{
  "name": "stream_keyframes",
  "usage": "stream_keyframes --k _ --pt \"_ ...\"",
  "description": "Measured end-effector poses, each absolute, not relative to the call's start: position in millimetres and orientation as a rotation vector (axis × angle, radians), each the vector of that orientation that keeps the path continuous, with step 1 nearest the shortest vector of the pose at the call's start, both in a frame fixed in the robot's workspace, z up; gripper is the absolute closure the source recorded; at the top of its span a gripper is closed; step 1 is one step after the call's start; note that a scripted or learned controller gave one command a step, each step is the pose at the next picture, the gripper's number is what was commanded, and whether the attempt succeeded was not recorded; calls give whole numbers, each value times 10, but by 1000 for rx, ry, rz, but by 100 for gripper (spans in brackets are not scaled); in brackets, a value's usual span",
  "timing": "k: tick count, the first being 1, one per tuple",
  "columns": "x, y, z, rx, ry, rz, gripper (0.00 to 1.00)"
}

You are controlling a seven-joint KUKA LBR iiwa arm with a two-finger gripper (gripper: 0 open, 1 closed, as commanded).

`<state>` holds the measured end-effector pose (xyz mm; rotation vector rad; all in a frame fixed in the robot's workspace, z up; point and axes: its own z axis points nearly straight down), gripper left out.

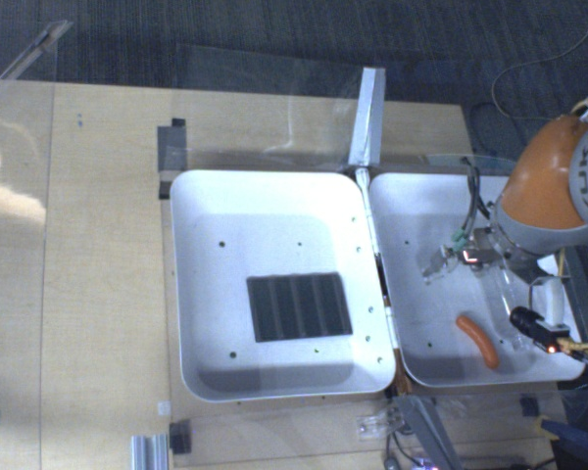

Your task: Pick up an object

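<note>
A pale wooden bench (78,292) stands on dark carpet and bears two shallow white plastic bins side by side. The left bin (274,213) holds a dark ribbed rectangular mat (299,306). In the right bin (412,223), a small orange sausage-shaped object (478,341) lies near the front edge. The grey arm's two-finger gripper (461,256) hangs above that bin's middle, apart from the object; its state I cannot tell.

One orange sausage-shaped object (478,341) lies flat on the floor of the right bin (412,262), lower right of frame, angled diagonally, near the front wall.
</note>
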<state>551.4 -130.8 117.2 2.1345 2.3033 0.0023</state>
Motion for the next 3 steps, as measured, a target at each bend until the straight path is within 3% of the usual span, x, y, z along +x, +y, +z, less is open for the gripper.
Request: stream_keyframes --k 1,2,3 --pt "5237 -1736 917 2029 2399 34 0" --pt "4938 -1525 907 1948 2442 16 0" --pt "4973 -1521 1030 1940 2438 23 100"
